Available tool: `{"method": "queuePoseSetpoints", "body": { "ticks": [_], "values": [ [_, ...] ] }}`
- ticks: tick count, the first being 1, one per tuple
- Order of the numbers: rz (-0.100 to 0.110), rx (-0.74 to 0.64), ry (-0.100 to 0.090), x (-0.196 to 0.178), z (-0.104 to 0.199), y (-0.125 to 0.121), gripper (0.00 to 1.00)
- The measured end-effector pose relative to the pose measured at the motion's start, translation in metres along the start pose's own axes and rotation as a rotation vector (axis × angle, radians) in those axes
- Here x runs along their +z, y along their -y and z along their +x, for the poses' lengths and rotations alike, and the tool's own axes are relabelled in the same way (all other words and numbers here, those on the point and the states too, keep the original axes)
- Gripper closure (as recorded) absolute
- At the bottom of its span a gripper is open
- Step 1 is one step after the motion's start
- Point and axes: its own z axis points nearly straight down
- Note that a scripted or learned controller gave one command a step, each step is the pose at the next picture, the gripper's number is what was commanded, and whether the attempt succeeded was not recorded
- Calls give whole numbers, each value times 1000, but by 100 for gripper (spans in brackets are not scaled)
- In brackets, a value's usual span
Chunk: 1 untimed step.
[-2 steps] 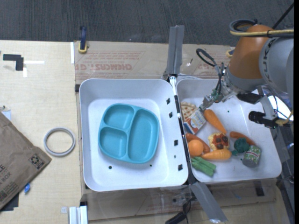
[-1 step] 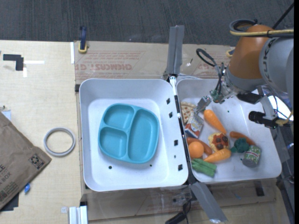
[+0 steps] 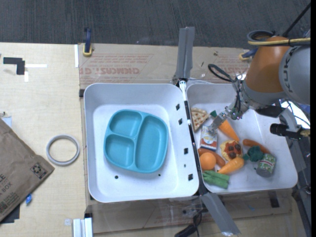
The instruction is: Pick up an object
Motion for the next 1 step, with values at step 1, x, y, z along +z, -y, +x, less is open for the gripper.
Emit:
{"method": "queuePoseSetpoints", "body": {
  "ticks": [1],
  "values": [
    [-2,3,1,-10,-1,0,100]
  ]
}}
